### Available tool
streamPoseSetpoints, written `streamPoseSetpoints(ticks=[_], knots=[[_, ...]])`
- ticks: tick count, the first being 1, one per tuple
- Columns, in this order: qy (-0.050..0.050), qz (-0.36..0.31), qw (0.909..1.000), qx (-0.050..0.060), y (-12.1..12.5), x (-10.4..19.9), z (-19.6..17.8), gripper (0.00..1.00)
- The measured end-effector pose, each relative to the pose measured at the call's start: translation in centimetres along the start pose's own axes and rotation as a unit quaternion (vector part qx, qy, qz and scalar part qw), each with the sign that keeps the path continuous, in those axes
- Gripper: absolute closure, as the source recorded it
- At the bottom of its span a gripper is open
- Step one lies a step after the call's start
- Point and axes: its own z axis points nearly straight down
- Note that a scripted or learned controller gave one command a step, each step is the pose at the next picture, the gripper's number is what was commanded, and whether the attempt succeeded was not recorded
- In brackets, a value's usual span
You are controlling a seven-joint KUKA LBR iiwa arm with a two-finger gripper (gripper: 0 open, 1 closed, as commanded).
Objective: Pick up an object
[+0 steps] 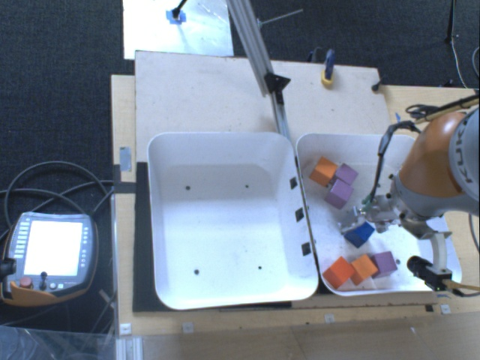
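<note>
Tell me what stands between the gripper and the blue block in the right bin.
Nothing visible does. The gripper sits right at the blue block, above its upper edge. The purple blocks lie further up the right bin, the orange blocks below, all aside.

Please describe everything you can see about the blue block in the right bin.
The blue block is a small cube-like piece with a plain, matte blue surface, possibly foam or painted wood. It lies in the right bin, near its middle, turned at an angle to the bin walls. The pincer is directly at its upper edge, partly covering it, so contact cannot be confirmed. It lies apart from the purple and orange blocks around it.
</note>
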Motion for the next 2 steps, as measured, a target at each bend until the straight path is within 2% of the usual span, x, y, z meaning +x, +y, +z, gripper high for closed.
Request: streamPoseSetpoints(ticks=[1, 2], knots=[[-0.001, -0.001, 1.0, -0.004, 0.2, -0.1, -1.4, 1.0], [-0.001, 0.0, 1.0, -0.005, -0.6, 0.0, -6.9, 1.0]])
